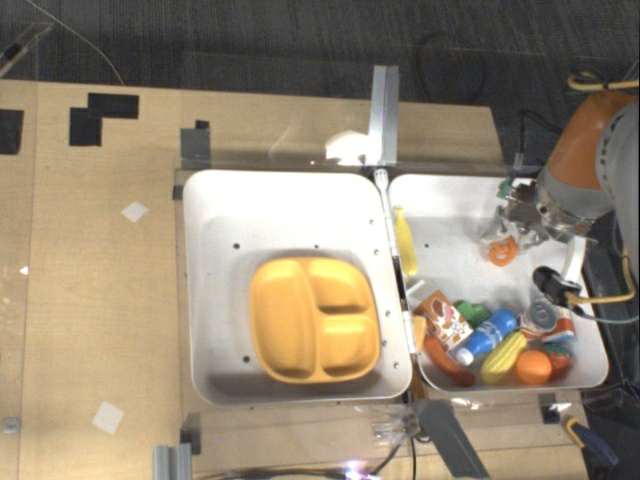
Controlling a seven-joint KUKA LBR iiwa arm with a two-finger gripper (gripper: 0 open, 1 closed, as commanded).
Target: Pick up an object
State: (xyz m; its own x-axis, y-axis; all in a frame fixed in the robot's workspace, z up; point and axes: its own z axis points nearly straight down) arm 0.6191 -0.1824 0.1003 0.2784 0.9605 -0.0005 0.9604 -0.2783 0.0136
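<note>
We looked down on two white bins set side by side on the wooden bench. The left bin (215,268) held a yellow divided plate (314,318), lying flat toward its near half.

The arm (590,153) came in from the right, its orange band above the wrist, over the far right corner of the right bin (450,203). The gripper (512,230) hung low over the bin floor there. We could not tell whether its fingers were apart or together: the metal parts blurred into the white floor.

A small orange piece (501,252) lay just below the gripper tip, touching it or nearly so. We could not tell whether it was pinched or simply lying on the floor beside the tip.

The other objects sat well apart from the gripper, heaped in the near part of the right bin:
- a brown carton (444,320), tilted, at the left of the heap
- a blue bottle (484,334), lying on its side beside the carton
- a corn cob (503,356), just in front of the bottle
- an orange ball (534,367), right of the cob, against the near wall
- a green piece (472,312), behind the bottle

A yellow banana (403,240) lay along the bin's left wall, apart from the heap and well to the left of the gripper.
</note>
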